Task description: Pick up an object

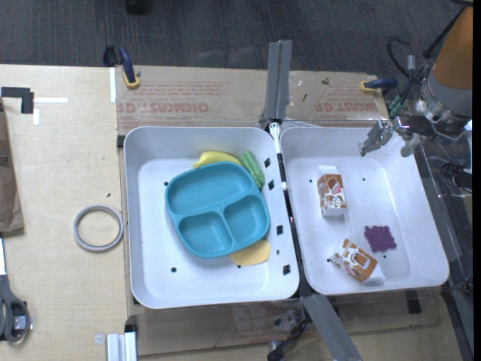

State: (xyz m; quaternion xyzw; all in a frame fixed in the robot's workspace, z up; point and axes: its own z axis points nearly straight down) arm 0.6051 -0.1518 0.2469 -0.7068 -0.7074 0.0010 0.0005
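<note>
Approach step, nothing lifted yet. Gripper (387,138) poised over far right corner of right bin (421,277), fingers spread, nothing between them. Candidate object: small carton (331,193), white with brown-red print, lying flat near bin centre, toward far edge. Second carton (355,261) near front edge; purple grape cluster (380,238) just beside it. Next move, as judged: travel toward bin centre, descend over small carton, close across narrow sides.

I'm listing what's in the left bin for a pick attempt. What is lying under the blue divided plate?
Under the blue divided plate, a yellow piece and a green one show at its far edge, and another yellow piece at its near edge. The plate covers the rest of them.
</note>
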